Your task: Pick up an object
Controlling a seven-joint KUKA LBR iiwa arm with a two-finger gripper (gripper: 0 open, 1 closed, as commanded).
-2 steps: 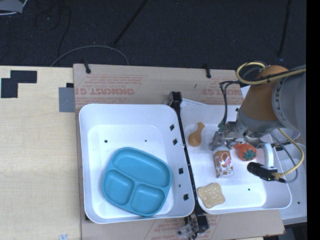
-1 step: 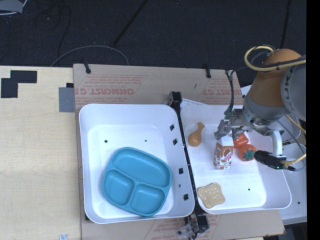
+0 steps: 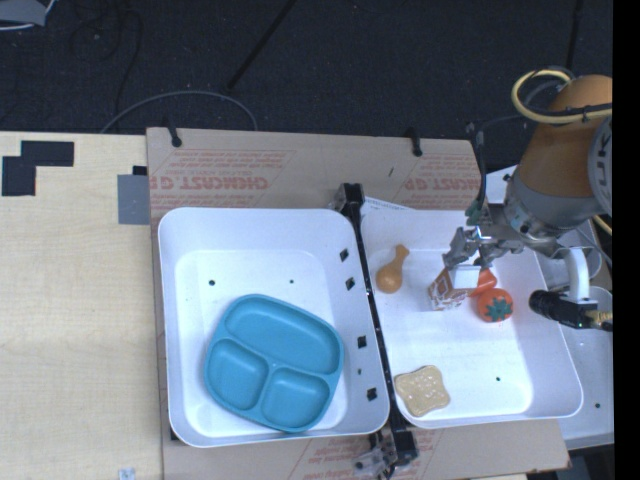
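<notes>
Pincer (image 3: 470,258) reaches low into right bin (image 3: 545,388), arm angled leftward.

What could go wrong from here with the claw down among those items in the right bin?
The claw sits right over a small box that touches an orange-red toy; closing here may catch both or nudge one aside. The box looks tilted, so it may slip out. The tan drumstick-shaped toy and cracker-like piece lie apart, likely safe.

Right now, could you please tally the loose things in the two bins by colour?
Blue: 1, the divided plate
Tan: 2, the wooden pin and the toast slice
Red-orange: 1, the tomato toy
White and brown: 1, the small box
Total: 5
</notes>
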